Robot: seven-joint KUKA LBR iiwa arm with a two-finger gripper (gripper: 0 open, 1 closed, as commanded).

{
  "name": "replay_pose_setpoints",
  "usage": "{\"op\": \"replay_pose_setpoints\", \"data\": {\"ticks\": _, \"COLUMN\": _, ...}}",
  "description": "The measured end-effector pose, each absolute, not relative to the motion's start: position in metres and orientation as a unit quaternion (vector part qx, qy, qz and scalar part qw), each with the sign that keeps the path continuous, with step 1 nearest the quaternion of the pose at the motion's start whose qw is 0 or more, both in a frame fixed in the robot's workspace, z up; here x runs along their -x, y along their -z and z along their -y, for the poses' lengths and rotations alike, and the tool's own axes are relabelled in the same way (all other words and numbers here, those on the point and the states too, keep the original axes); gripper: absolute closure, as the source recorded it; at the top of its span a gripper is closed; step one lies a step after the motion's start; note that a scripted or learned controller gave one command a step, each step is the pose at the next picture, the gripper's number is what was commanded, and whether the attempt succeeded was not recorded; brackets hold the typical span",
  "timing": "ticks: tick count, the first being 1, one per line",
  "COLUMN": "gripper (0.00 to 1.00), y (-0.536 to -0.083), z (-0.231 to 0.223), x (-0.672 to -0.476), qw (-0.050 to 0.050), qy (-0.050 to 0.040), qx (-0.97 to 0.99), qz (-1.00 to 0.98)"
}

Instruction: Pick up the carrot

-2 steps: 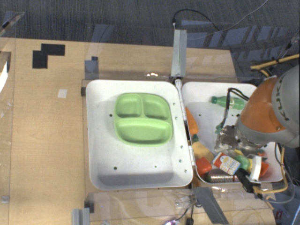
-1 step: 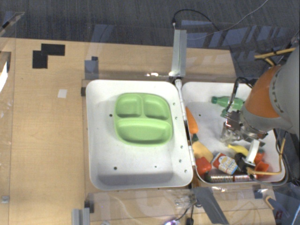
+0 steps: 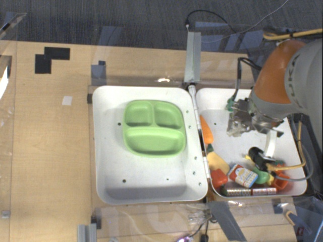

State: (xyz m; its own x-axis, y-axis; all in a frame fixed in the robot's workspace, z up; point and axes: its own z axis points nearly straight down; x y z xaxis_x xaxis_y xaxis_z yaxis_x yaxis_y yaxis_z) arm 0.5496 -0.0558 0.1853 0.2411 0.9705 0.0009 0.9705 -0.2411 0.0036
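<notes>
Orange against white plastic, the carrot [image 3: 206, 129] lies along the left wall of the right bin [image 3: 217, 111], its green top pointing toward a heap of toy food at the bin's near edge. The grey gripper [image 3: 237, 126] of the arm [image 3: 282, 79] hangs over the bin's middle, to the carrot's right and apart from it; how far its jaws stand open cannot be told from this angle, and nothing shows between them. By the look of it the pick has not yet been made: the approach, the closing on the carrot and the lift all remain. The left bin [image 3: 108, 150] carries a green divided plate [image 3: 154, 127], its compartments bare. Both bins sit side by side on a pale wooden bench [image 3: 45, 150], with a metal post [image 3: 193, 54] rising behind the seam between them, black marks [image 3: 50, 58] on the bench's far left and dark carpet [image 3: 101, 9] beyond. Cables [image 3: 237, 29] trail across the floor toward the arm.
</notes>
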Motion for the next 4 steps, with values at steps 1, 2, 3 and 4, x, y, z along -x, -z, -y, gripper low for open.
{"op": "replay_pose_setpoints", "data": {"ticks": 1, "gripper": 1.0, "y": -0.185, "z": 0.011, "x": -0.569, "qw": 0.001, "qy": -0.0011, "qx": -0.738, "qz": -0.675}}
{"op": "replay_pose_setpoints", "data": {"ticks": 2, "gripper": 1.0, "y": -0.209, "z": 0.008, "x": -0.551, "qw": 0.001, "qy": -0.0009, "qx": -0.825, "qz": -0.565}}
{"op": "replay_pose_setpoints", "data": {"ticks": 3, "gripper": 1.0, "y": -0.301, "z": 0.051, "x": -0.56, "qw": 0.001, "qy": -0.0014, "qx": -0.898, "qz": -0.439}}
{"op": "replay_pose_setpoints", "data": {"ticks": 4, "gripper": 1.0, "y": -0.389, "z": -0.007, "x": -0.544, "qw": 0.001, "qy": -0.0021, "qx": -0.842, "qz": -0.539}}
